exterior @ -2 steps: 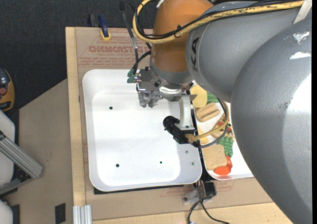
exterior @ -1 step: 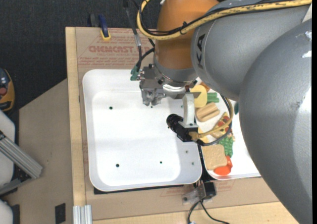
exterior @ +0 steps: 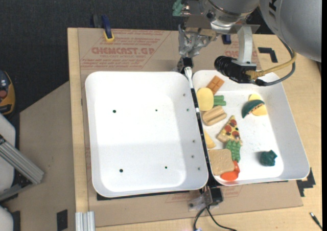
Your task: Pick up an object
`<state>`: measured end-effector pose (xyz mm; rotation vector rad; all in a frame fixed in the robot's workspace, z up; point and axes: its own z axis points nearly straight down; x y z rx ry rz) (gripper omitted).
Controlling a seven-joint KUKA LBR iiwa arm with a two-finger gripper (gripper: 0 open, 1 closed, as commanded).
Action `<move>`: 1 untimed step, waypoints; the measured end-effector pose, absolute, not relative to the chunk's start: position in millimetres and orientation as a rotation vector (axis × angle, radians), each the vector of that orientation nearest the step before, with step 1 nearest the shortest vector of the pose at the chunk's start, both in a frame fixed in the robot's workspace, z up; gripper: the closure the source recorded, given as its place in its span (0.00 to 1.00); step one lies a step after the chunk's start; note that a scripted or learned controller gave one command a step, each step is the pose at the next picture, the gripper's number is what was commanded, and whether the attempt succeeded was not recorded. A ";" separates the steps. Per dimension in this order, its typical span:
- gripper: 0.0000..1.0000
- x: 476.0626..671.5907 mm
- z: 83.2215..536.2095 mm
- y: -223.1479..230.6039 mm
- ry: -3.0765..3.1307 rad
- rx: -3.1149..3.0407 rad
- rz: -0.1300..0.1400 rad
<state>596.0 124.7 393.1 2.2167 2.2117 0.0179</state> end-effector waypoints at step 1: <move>1.00 563.1 404.1 2.4 2.216 2.229 -0.004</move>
